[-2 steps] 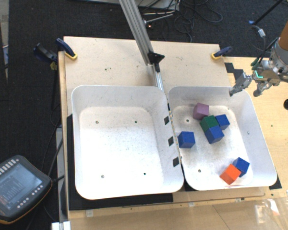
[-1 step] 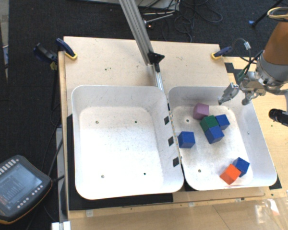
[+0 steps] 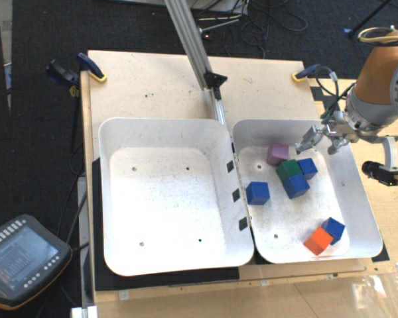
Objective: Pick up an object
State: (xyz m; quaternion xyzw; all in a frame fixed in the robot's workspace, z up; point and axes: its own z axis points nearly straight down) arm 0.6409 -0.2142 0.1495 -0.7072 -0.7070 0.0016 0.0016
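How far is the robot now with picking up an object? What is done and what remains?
Nothing looks picked yet: the blocks all lie in the right bin. In hand: the gripper hangs open above the cluster of pink block, green block and small blue block. Left: descend, close, lift.

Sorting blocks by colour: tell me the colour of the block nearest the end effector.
Pale purple block, clearest in the camera view.

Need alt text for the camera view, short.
A grey KUKA arm with an orange band reaches from the right, its gripper above the right white bin, near a cluster of pink, green and blue cubes. A lone blue cube and an orange-blue pair lie nearby.
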